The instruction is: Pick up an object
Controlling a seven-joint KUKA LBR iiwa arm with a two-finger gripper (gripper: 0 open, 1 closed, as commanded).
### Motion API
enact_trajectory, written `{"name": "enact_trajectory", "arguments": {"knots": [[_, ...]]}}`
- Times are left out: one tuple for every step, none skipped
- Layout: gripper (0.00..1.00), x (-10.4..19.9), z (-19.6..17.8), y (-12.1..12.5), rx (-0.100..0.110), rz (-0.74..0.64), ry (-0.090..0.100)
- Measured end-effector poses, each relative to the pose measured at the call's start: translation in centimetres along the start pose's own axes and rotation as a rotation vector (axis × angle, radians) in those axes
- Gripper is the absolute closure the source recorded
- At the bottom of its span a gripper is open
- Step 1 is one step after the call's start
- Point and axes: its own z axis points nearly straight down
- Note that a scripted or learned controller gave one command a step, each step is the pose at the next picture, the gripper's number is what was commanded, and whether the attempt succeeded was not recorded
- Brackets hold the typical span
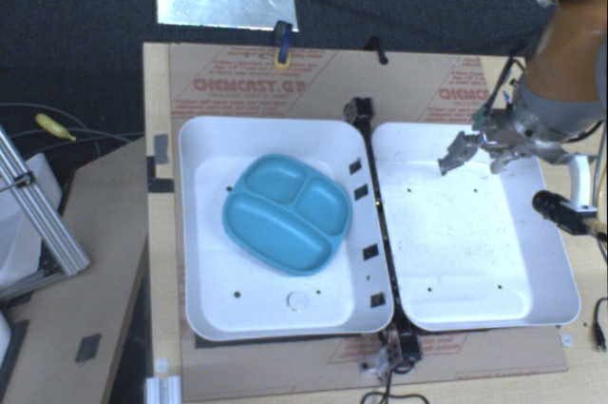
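Blue plate (288, 212) sits mid left bin (204, 298), at about 8 o'clock from the tool (478, 153) and well apart. Right bin (475, 307) lies beside it on the tabletop (247, 79). Tool hovers over right bin's 12 o'clock edge, fingers spread, grasping nothing. Pick looks not yet begun: approach, grasp, lift all remain.

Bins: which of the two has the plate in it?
The left bin: the blue divided plate lies in it. The right bin is the one the claw hangs over.
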Motion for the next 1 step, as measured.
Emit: {"name": "enact_trajectory", "arguments": {"knots": [[0.0,1.48,8.05,-5.88,0.01,0.002,0.003]]}}
